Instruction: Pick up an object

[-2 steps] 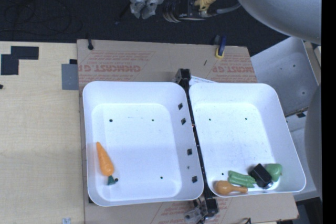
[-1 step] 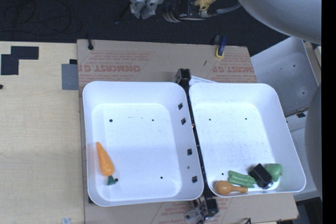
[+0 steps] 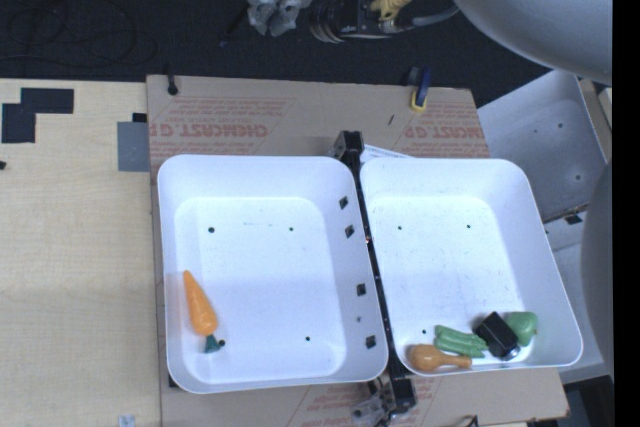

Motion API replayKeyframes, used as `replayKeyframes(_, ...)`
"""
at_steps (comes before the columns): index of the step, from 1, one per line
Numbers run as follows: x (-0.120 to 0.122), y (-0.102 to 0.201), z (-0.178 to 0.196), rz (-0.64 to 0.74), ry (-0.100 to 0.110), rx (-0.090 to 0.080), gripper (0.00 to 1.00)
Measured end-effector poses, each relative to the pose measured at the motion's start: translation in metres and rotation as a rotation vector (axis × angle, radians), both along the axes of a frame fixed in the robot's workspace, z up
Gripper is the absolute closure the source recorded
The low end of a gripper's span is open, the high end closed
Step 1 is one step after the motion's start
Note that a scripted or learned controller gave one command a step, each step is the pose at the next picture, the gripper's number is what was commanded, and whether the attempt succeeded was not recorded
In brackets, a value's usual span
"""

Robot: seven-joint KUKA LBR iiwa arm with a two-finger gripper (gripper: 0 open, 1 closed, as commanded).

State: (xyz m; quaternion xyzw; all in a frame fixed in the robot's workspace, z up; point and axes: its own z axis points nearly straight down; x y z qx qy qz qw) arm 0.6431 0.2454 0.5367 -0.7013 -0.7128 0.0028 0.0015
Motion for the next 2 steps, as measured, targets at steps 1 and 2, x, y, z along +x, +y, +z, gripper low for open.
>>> replayKeyframes(1,0.0000,0.0001,-0.0001,0.000,0.000,0.000,1.00)
replayKeyframes(2,0.0000,0.0001,0.0000,0.001,0.000,0.000,1.00)
